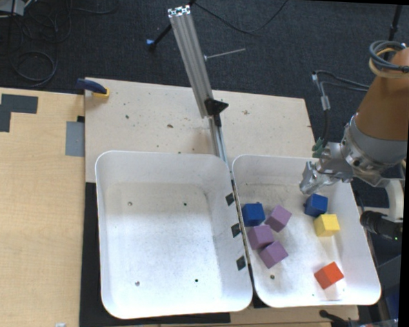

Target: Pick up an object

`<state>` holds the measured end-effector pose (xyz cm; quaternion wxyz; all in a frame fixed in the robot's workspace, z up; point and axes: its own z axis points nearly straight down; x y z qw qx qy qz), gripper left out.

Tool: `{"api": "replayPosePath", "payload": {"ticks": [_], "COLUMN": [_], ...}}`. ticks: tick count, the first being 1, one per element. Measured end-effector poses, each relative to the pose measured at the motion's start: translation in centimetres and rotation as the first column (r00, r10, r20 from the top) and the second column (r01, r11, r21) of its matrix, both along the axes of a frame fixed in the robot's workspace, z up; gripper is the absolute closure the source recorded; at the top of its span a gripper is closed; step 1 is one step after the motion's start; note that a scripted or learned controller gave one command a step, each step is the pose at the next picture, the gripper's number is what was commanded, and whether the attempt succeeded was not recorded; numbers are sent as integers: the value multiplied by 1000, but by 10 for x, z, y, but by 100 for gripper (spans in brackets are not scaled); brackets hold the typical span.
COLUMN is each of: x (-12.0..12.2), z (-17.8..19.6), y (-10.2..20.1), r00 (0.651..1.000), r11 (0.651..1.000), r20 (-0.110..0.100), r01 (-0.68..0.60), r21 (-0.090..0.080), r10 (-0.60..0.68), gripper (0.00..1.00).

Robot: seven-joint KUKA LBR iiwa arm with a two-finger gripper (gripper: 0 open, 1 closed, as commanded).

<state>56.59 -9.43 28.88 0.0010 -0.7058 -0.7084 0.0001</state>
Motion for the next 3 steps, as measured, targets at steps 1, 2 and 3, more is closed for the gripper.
{"api": "replayPosePath", "payload": {"ticks": [1,2,3], "x": [4,7,13], "z": [-2,-22,-35], "y": [51,103,160], "r00": [1000,1000,1000], "r11": [1000,1000,1000], "r20": [-1,-4,-4], "r01": [0,0,-1], "r21": [0,0,0], "r10": [0,0,1], "gripper": [100,100,100]}}
